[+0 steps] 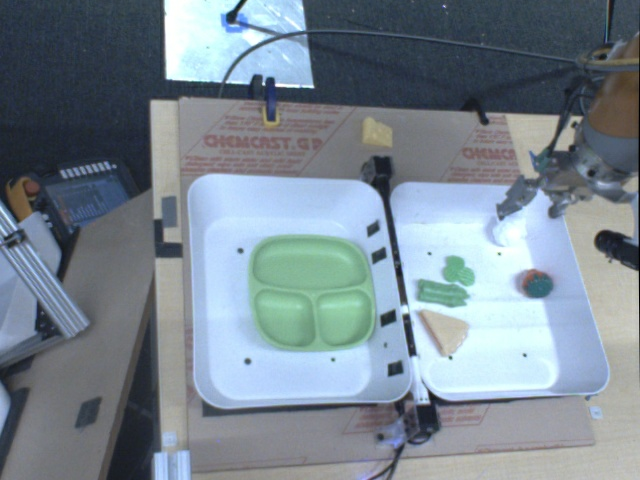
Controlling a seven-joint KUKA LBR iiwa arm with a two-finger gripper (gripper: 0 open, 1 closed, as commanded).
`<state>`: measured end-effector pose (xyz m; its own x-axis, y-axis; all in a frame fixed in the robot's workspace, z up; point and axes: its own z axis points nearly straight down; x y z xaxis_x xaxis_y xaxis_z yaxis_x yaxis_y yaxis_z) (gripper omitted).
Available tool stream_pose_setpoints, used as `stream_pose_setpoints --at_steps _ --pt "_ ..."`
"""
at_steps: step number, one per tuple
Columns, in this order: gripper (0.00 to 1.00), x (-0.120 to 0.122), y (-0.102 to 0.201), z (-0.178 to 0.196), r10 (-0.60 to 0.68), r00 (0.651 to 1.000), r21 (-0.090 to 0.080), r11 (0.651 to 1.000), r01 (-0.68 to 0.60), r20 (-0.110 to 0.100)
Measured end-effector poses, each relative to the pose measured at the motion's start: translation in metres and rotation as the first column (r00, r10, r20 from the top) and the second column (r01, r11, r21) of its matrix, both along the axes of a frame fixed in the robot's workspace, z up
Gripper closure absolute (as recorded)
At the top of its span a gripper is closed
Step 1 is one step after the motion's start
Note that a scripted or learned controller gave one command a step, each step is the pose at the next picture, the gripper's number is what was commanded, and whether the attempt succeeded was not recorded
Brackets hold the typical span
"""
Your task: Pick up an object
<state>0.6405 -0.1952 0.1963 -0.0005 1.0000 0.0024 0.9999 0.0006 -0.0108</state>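
Cardboard sheet (300, 133) under white bins (215, 298); gripper (535, 200) splayed, grasping nothing, above right bin (575, 358).

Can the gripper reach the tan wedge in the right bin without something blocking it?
Probably yes. The tan wedge lies uncovered near the front of the right bin, apart from the green pieces; the gripper hovers over the bin's far side.

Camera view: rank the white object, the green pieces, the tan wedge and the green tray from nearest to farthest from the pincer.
From the pincer:
1. White object, just below it, right bin.
2. Green pieces, mid right bin.
3. Tan wedge, lower, near the divider.
4. Green tray, left bin.
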Motion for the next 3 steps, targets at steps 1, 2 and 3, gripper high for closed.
stream_pose_setpoints --at_steps 1,2,3 --pt "0.00 0.003 0.000 0.008 0.003 1.000 -0.003 1.000 -0.003 0.012" --pt "0.00 0.008 -0.008 -0.041 0.001 1.000 -0.003 1.000 -0.001 0.010" --pt "0.00 0.018 -0.007 -0.098 0.006 1.000 -0.002 1.000 -0.006 0.010"
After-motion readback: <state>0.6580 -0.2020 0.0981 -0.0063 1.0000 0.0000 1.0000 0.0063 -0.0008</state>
